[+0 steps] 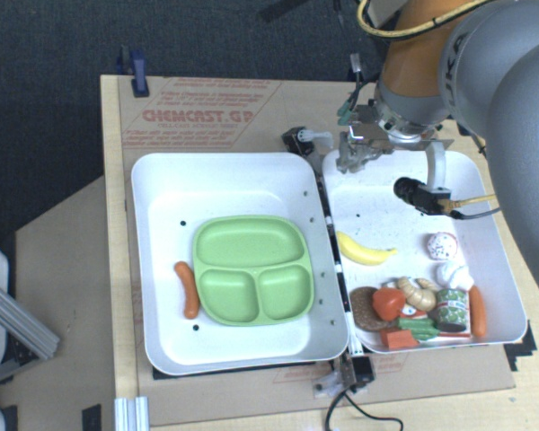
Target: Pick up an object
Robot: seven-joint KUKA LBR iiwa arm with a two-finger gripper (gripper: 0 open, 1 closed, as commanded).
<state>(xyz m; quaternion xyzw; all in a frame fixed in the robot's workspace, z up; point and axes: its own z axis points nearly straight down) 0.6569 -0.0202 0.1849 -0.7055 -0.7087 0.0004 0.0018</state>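
My gripper (pixel 359 153) hangs over the back left corner of the right bin (pixel 494 241), below the orange-banded wrist. It stands well apart from the objects. A yellow banana (pixel 366 252) lies in the middle of that bin, in front of the gripper. A speckled white ball (pixel 441 245) sits to the banana's right. Heaped at the bin's front are a red tomato (pixel 388 303), a brown disc (pixel 365 307), a green can (pixel 451 309), an orange carrot (pixel 477 312) and a red block (pixel 400 338).
The left bin (pixel 153 205) holds a green divided plate (pixel 251 269) and an orange sausage (pixel 189 289) to the plate's left. A black part with a cable (pixel 420 195) hangs from the arm above the right bin. The dividing rim (pixel 328 232) runs between the bins.
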